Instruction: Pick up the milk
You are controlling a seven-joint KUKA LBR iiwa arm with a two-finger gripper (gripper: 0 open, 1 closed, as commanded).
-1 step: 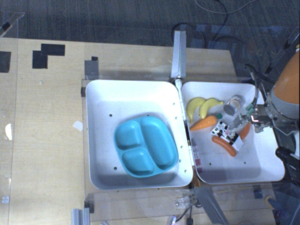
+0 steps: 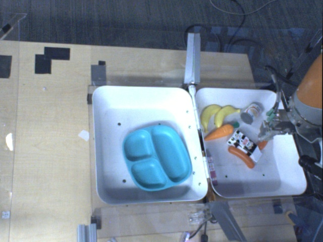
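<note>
Camera view, looking down at a slant on a pale wooden table [image 2: 50, 135] that carries two shallow white bins side by side. Filling much of the left bin [image 2: 108, 105] is a blue divided plate [image 2: 157, 157] with three compartments, lying flat and slightly turned. Toy food is clustered in the upper half of the right bin [image 2: 282, 178]: a yellow banana [image 2: 218, 115] sits near the top left corner, an orange carrot [image 2: 220, 133] lies just below it and appears to touch it, and a small silver can [image 2: 251, 111] rests on its side to the banana's right. Below the can lies the milk [image 2: 244, 143], a small white carton with dark spots, tipped flat and angled near the bin's middle. Just beneath it, touching its lower edge, is a reddish-orange sausage [image 2: 242, 158]. From the right reaches the grey arm [image 2: 303, 120], its orange band [image 2: 313, 87] at the frame's edge. Its pincer [image 2: 267, 126] hangs over the bin's right side, near the milk's right end but apart from it; whether its tips are spread or closed cannot be told at this scale, and nothing is seen in its grasp.
</note>
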